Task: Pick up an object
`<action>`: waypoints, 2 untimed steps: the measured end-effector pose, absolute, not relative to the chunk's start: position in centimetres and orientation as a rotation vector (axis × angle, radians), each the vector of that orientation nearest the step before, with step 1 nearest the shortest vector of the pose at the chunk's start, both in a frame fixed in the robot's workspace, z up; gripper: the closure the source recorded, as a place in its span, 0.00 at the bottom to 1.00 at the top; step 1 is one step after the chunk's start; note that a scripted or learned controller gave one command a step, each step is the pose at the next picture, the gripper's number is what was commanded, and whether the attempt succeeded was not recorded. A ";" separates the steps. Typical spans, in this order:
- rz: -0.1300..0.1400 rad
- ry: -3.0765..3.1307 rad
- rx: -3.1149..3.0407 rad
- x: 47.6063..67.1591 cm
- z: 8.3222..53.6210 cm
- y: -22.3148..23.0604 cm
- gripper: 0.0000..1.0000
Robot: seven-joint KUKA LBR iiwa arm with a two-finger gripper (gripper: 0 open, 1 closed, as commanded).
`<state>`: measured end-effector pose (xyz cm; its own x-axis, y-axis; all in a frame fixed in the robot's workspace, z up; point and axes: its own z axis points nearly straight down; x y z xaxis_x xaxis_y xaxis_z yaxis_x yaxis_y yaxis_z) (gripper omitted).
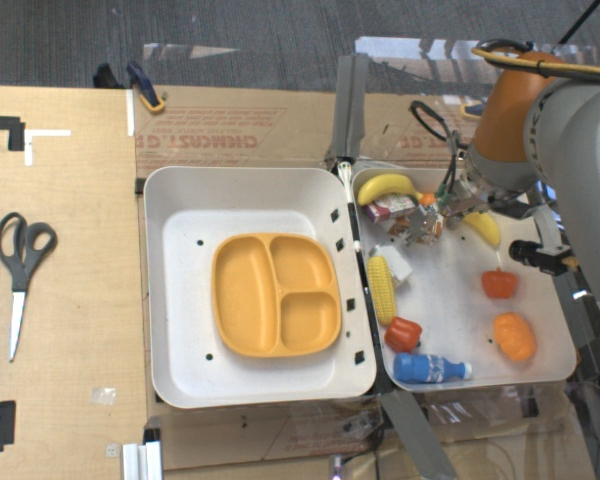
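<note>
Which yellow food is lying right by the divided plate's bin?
The corn. It lies along the right bin's left wall, next to that bin. Both bananas sit farther back.

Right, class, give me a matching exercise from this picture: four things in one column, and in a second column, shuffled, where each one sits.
Things:
1. divided plate
2. scissors
3. blue bottle
4. corn cob

Places:
A. front edge of the right bin
B. on the bench, left of both bins
C. in the left bin
D. along the left wall of the right bin

Pairs: 1-C, 2-B, 3-A, 4-D
</note>
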<state>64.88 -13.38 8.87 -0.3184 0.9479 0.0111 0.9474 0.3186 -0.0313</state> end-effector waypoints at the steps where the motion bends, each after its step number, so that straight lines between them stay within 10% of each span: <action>1: 0.038 -2.524 -1.804 64.7 9.6 -13.2 1.00; 2: 0.001 -2.479 -1.935 65.9 19.3 -7.9 1.00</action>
